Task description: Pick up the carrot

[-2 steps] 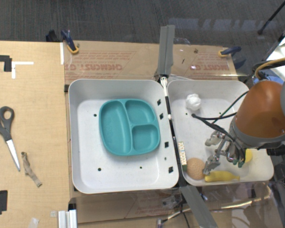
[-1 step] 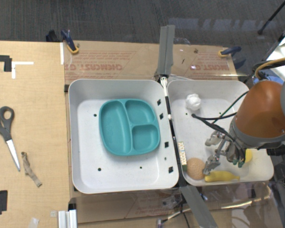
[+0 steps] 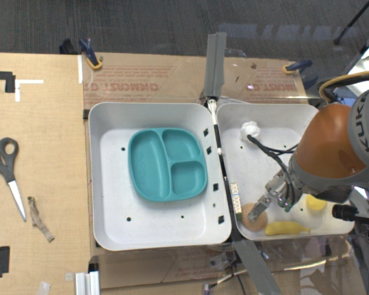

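Hand (image 3: 262,204) sits low in right bin (image 3: 258,112), near a tan round piece (image 3: 254,219); can't tell its grip. "KU" reads on arm (image 3: 364,131), mirrored print on cardboard (image 3: 132,85).

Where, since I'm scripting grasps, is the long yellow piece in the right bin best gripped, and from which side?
Probably its middle, from straight above, closing across the narrow width. The long yellow piece lies flat along the right bin's near wall, so a sideways approach looks blocked.
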`<action>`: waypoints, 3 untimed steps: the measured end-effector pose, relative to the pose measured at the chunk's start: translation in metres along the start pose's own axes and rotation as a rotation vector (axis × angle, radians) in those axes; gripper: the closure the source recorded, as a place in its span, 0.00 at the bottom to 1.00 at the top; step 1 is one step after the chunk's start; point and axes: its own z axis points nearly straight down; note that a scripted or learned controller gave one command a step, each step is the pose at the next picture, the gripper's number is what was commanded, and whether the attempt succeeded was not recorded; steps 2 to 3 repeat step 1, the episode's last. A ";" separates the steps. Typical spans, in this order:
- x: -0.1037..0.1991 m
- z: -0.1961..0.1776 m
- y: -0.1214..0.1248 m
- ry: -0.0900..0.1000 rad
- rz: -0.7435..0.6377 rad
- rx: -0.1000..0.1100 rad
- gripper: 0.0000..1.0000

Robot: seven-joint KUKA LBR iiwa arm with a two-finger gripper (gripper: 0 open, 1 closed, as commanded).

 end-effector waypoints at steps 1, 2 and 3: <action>-0.030 0.001 0.024 0.003 0.059 0.000 0.00; -0.030 0.001 0.024 0.003 0.059 0.000 0.00; -0.030 0.001 0.024 0.003 0.059 0.000 0.00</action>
